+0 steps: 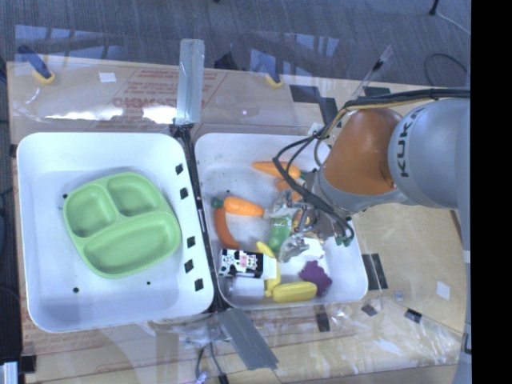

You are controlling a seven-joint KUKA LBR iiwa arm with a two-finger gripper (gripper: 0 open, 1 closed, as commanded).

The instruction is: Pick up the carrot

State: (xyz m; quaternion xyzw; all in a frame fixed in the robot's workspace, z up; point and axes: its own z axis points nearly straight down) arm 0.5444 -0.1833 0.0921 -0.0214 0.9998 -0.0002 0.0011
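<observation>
Gripper (pixel 298 232) sits mid-frame in the right white bin (pixel 340 274) — can't tell its grip — beside the orange plastic carrot (pixel 242 207).

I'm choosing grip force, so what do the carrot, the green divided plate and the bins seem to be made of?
The carrot looks like smooth moulded plastic toy food: even orange colour with a green tip; it could also be rubber. The green divided plate looks like matte hard plastic, uniformly coloured with rounded compartment walls. The bins look like thin white plastic with a slight sheen and soft shadows along curved walls.
</observation>
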